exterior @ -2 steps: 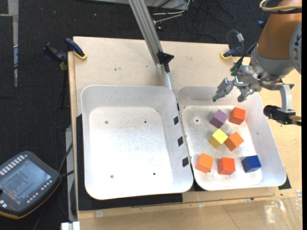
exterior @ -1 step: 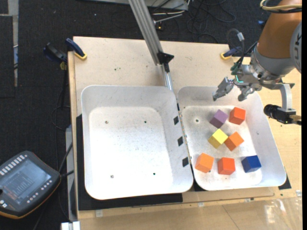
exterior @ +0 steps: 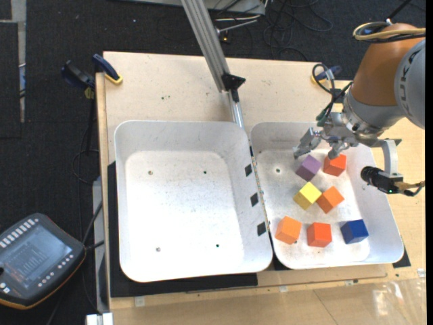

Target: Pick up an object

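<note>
Several small cubes lie in the right bin (exterior: 270, 181): a purple cube (exterior: 309, 167), a red-orange cube (exterior: 335, 164), a yellow cube (exterior: 308, 194), an orange cube (exterior: 331, 199), another orange cube (exterior: 289, 229), a red cube (exterior: 319, 234) and a blue cube (exterior: 354, 231). My gripper (exterior: 321, 147) hangs over the far part of this bin, just above and between the purple and red-orange cubes. It is open, with nothing between its fingers. One finger (exterior: 304, 145) points left toward the purple cube.
The left bin (exterior: 128, 181) lies beside the right one, with a ridge (exterior: 252, 188) between them. A slanted metal pole (exterior: 210, 42) comes down to the bench behind the bins. A cable and connector (exterior: 382, 178) hang off the wrist at the right bin's edge.
</note>
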### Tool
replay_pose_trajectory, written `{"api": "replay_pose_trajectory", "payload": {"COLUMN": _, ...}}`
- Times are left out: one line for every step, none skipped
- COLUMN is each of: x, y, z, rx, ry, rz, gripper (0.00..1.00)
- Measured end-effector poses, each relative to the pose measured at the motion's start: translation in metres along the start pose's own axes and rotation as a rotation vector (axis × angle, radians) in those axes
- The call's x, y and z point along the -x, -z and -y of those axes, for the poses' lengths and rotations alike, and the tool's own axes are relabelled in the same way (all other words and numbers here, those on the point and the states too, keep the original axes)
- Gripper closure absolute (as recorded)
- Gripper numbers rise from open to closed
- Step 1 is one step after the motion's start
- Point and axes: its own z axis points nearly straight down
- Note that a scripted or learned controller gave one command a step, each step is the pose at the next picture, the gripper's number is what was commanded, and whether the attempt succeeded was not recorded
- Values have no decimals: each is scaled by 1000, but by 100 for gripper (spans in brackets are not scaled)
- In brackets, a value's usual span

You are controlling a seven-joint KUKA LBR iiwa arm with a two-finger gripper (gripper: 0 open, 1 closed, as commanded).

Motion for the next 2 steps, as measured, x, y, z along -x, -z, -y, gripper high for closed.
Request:
{"api": "replay_pose_trajectory", "payload": {"x": -2, "y": -43, "z": 0, "rx": 2, "ry": 1, "rz": 0, "gripper": 0}}
{"api": "replay_pose_trajectory", "payload": {"x": 0, "y": -65, "z": -6, "rx": 29, "ry": 1, "rz": 7, "gripper": 0}}
